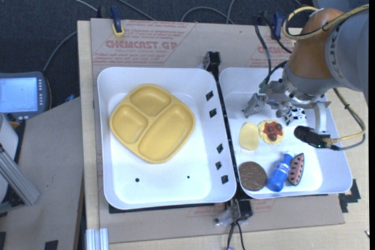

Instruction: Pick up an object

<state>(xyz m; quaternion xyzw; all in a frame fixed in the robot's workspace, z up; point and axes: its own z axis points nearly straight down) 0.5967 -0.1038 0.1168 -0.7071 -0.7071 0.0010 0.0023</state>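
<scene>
My gripper (270, 107) hangs over the upper middle of the right bin (334, 181). Its fingers are spread open and nothing sits between them. Just below it lie a pale yellow wedge (249, 136) and a small round toy pizza (271, 131) with red toppings, touching each other. Nearer the front of that bin are a brown round disc (252, 175), a blue bottle (279, 173) and a watermelon-like slice (297, 168), packed closely together.
The left bin (117, 184) holds a yellow divided plate (152, 122). A black divider with clips (221, 137) runs between the two bins. The grey arm with its orange band (319, 38) covers the right bin's upper right part.
</scene>
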